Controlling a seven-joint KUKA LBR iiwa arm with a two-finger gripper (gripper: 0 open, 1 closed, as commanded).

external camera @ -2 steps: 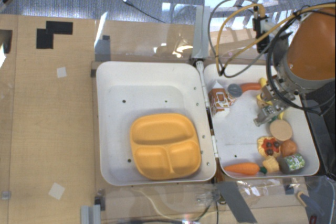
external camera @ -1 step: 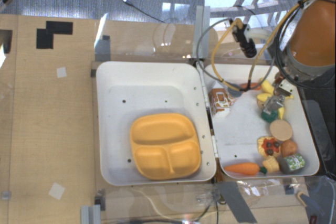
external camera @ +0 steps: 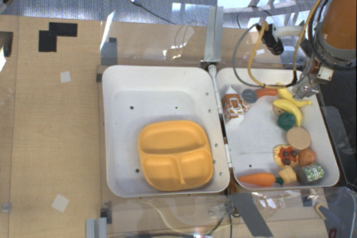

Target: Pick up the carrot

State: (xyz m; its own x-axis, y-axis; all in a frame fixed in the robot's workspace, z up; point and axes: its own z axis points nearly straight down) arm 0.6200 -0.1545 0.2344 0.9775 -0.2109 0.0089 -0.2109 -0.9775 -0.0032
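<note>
Carrot [external camera: 257,179]: orange, tapered, lying flat along the lower rim of the right bin [external camera: 245,142] at the frame's lower right, thick end toward a small green tip, just beside a pale yellow piece [external camera: 288,175] and near a green-wrapped item [external camera: 312,173]. The bin floor above it, in the bin's left half, lies bare up to a brown-and-white packet [external camera: 233,107] (the other goods, bananas [external camera: 290,104] among them, crowd the right wall). Gripper [external camera: 305,86]: at the bin's upper right over the bananas, well apart from the carrot; whether its fingers are spread or pressed together cannot be told.
</note>
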